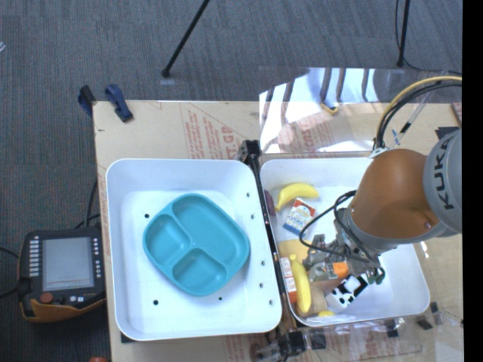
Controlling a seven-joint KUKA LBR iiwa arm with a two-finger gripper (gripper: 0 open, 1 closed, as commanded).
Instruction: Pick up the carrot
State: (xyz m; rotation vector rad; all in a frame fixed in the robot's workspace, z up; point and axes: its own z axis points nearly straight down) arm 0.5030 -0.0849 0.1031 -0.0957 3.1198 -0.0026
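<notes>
orange carrot [339, 268] is showing as a short stub in the right bin [413, 302], partly covered by the gripper [334, 262] hardware sitting directly over it. whether the gripper is gripping the carrot is not resolving from this angle; the view is not letting anyone tell how it is set. just below the carrot a black-and-white spotted toy [346, 291] is lying, touching or nearly touching it. to the carrot's left a yellow banana [301, 286] is lying lengthwise, with a thin orange-red item [287, 271] beside it along the bin's left wall. farther up, a small white carton [298, 217] is resting below a second banana [294, 193]. the arm's orange band [392, 198] is hanging over the bin's middle. the left bin [121, 202] is holding a blue divided plate [196, 243]. a teach pendant [62, 266] is lying off the bench's left edge.
</notes>
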